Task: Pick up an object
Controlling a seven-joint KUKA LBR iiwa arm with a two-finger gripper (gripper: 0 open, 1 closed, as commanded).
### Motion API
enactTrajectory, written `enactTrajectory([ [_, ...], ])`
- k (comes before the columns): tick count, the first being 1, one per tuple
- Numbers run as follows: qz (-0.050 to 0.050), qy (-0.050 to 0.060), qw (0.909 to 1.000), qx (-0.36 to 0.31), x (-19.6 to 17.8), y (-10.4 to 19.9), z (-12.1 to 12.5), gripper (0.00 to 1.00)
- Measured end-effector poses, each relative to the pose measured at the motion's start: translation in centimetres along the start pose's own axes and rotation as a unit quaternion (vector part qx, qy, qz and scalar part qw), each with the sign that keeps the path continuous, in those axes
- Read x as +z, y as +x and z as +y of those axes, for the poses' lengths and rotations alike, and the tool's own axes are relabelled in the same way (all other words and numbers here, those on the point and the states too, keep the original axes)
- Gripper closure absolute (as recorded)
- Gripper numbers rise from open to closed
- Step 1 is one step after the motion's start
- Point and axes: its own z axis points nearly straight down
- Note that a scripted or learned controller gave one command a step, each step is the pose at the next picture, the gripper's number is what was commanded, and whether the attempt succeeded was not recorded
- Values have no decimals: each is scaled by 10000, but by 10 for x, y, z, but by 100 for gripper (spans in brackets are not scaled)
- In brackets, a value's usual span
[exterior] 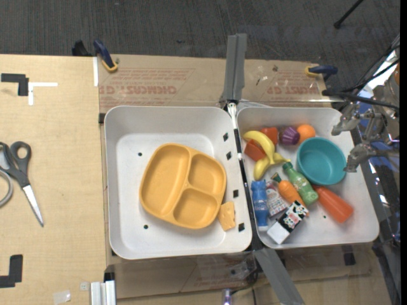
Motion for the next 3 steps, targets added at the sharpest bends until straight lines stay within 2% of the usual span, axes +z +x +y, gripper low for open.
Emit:
enactTrajectory([
  [1,5,0,10000,66,75,30,19,0],
  [2,-5,3,9996,267,159,28,19,0],
  [3,178,8,9886,1497,158,-37,42,0],
])
